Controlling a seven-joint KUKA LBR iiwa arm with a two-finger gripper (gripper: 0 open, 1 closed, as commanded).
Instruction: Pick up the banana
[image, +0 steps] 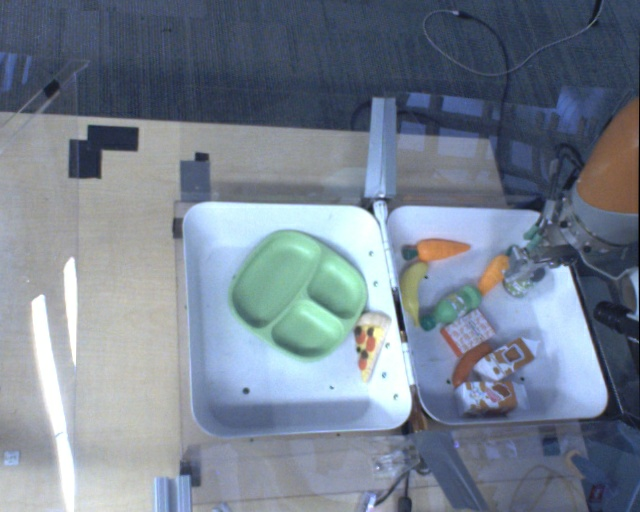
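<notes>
The yellow banana (410, 289) lies along the left wall of the right bin (590, 395), next to the divider, curved and pointing toward the front. Just right of it rests a green bottle (452, 305). My gripper (522, 273) hangs over the bin's far right part, well to the right of the banana, right beside a small orange carrot piece (493, 272). I see nothing held in it.
An orange carrot (442, 249) lies behind the banana. A red packet (468, 330), a brown sausage (470, 364) and a printed snack pack (494, 388) fill the bin's front. The left bin (210, 400) holds a green divided plate (298, 292) and a pizza slice (370, 346).
</notes>
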